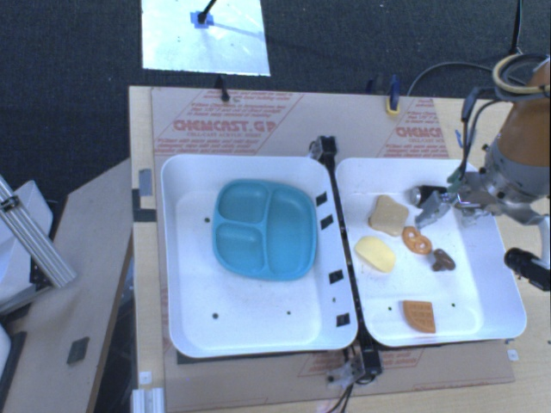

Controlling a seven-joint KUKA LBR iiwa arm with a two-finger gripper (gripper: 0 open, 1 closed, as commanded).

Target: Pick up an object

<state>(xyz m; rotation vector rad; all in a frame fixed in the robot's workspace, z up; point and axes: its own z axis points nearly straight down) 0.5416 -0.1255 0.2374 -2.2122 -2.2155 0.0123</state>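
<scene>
Pincer (430,206) we see low in right bin (482,317), upper right of frame, fingers parted, nothing between them. Pretzel (417,240) just below, tan bread piece (389,215) beside: we judge descent toward loose food, chosen for easy reach.

Right bin crowded at centre; left bin open around the plate.
In the right bin (495,312), a tan piece (389,215), yellow piece (375,254), pretzel (417,241), brown lump (442,261) and orange cracker (419,316) clustered centrally, leaving its lower-right floor free. The gripper (435,206) occupied the upper part. The blue plate (263,230) filled the left bin's (185,308) centre.
</scene>
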